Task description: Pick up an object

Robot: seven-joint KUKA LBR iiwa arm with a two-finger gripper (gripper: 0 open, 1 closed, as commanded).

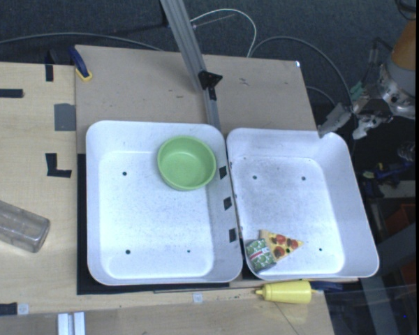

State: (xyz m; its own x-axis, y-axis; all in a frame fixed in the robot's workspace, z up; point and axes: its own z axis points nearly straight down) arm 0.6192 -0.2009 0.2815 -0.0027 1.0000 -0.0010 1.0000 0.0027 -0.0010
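Bowl [186,162]: green, round, upright, in the left bin [108,208], near that bin's far right corner, close to the wall shared with the other bin.
Pizza slice [282,243]: toy wedge with red spots, flat on the floor of the right bin [335,187], near its front left corner.
Green packet [260,255]: small, patterned, touching the pizza slice on its left, tucked in the same front left corner.
Mustard bottle [288,292]: yellow, lying on its side on the desk [140,82], just beyond the right bin's front rim.
Clear tube [14,223]: see-through plastic, lying near the desk's left edge, well apart from the bins.
Gripper [363,114]: past the desk's right edge, near the right bin's far right corner, above no object.
Jaws: too small and cluttered to read, released or clenched cannot be told; nothing seen between them.
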